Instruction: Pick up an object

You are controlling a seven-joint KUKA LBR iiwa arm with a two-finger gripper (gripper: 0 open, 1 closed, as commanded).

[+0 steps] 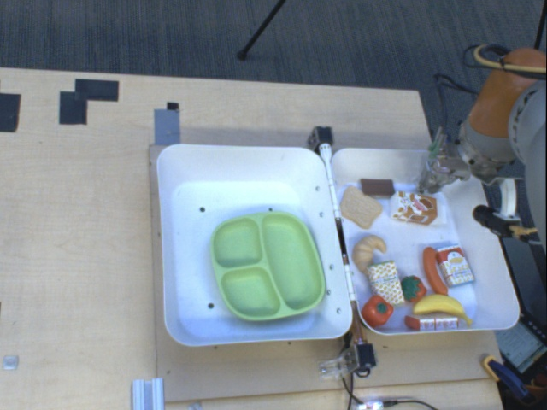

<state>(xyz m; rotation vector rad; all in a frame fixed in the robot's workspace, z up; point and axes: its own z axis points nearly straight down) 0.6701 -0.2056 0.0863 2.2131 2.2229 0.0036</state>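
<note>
Free room and obstacles. The left bin [171, 229] has open floor around a green divided tray [268, 266] at its centre. The right bin [504, 306] is crowded: bread slice [361, 207], croissant [369, 249], tomato [377, 311], banana [443, 305], sausage [433, 268] and small cartons lie close together, with narrow gaps. Its upper right corner is occupied by the gripper [433, 180]. A bare strip runs along its right wall.

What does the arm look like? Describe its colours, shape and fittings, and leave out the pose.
The arm is a rounded, bulky body in grey, with a broad orange band curving over its upper part. A thin looped cable runs along the top near the orange section. At its end sits the tool, a small metallic grey assembly, too small and blurred to make out finer detail or any markings.
</note>
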